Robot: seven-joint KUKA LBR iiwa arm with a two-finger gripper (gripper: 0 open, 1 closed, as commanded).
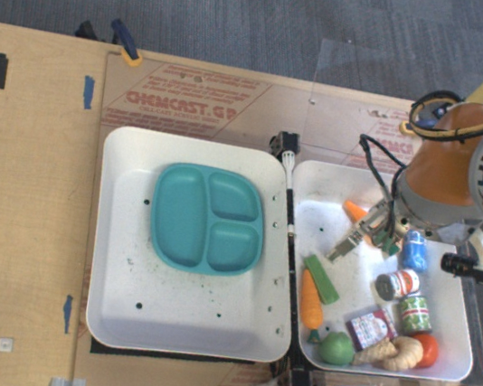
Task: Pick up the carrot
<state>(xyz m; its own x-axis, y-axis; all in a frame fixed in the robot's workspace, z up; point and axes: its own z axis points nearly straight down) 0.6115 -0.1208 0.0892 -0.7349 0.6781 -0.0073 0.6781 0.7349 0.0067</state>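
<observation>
The carrot (310, 303) is orange and lies at the left side of the right bin (312, 210), pointing toward the near edge. A green wedge-shaped piece (322, 280) rests against its upper end. My gripper (344, 247) hangs over the middle of the right bin, up and to the right of the carrot and apart from it. Nothing shows in its grasp. A smaller orange piece (355, 211) lies just behind the gripper.
A blue bottle (414, 250), a red and white can (397, 283), a green can (415, 313), a purple packet (369, 328), a green lime (336, 348), a beige root (391, 353) and a red tomato (427, 349) crowd the right bin. A teal divided plate (210, 219) sits in the left bin (114, 240).
</observation>
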